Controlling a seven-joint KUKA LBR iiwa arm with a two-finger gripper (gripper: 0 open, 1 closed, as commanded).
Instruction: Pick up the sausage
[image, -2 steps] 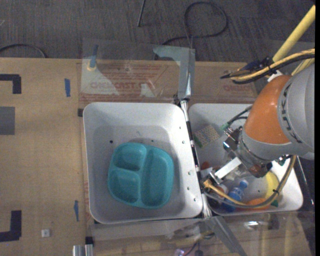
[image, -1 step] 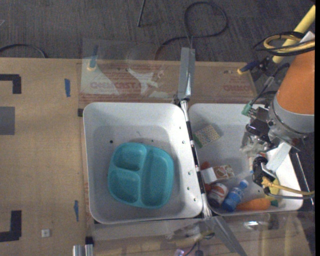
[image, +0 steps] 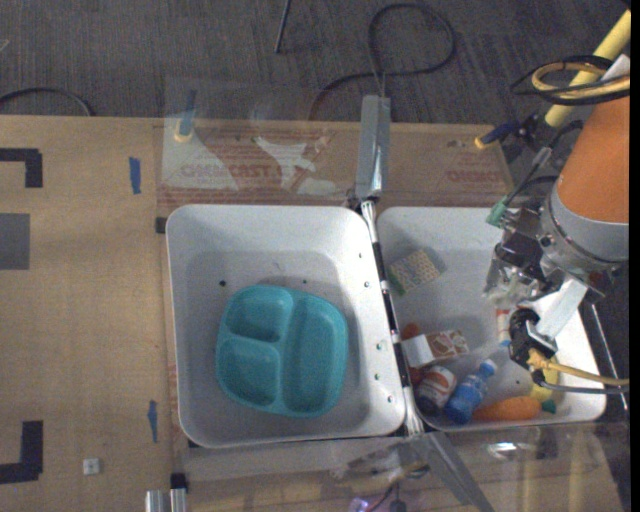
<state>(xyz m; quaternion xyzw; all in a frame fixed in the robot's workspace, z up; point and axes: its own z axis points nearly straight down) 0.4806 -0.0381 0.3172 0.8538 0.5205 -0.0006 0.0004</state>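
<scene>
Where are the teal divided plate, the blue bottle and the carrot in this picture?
teal divided plate (image: 283, 350): camera view, left bin, on the ridge between its compartments.
blue bottle (image: 468, 394): camera view, right bin, on the middle of its body.
carrot (image: 507, 409): camera view, right bin's near edge, on its orange body.

Open white floor rings the teal three-compartment plastic plate in the left shallow white bin, widest toward that bin's far wall. Right of the plate, past the metal divider rail, the right shallow white bin is crowded along its near wall: a red-and-white carton, a round red-lidded jar, a small blue plastic bottle and an orange carrot-shaped toy lie close together. A beige waffle-patterned square sits apart toward the far wall, bare floor around it. The grey arm with its orange band hangs over that bin's right side.
</scene>
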